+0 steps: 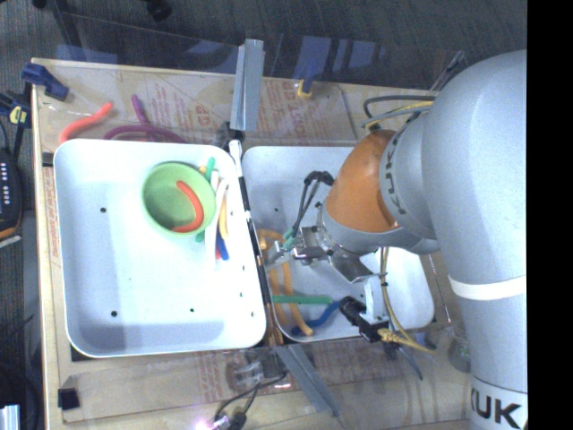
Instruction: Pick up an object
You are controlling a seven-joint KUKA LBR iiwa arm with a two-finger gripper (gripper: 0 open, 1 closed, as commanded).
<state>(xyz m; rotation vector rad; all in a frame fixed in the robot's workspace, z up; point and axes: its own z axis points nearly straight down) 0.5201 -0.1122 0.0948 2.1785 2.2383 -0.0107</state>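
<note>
Bench (pixel 161 374) of pale board nearest the camera, with loose cables along its front edge. Just beyond, two shallow white bins side by side, seen from above at a slant.

In the right bin (pixel 277 177), near its front wall: a green stick (pixel 300 300) lying flat, touching a curved blue piece (pixel 328 313) at its right end. Beside these, toward the bin's left wall, a small cluster of orange and yellow sticks (pixel 283 278).

Just above that cluster, low inside the right bin, the gripper (pixel 294 247), pointing toward the wall shared by the two bins. Whether released, clenched or grasping anything: cannot tell, too small and cluttered with hoses. Behind it, the orange band (pixel 358 195) and the bulky grey arm (pixel 474 177), covering most of the right bin's right side.

In the left bin (pixel 134 285), bare white floor at the front. Farther back, a green bowl (pixel 175 200) holding a curved red-orange piece (pixel 190 209). Just beside the bowl's right rim, several thin sticks (pixel 220 222) in white, yellow and blue.

On the bench behind the left bin, a purple hose (pixel 143 133) and an orange strip (pixel 85 122).
</note>
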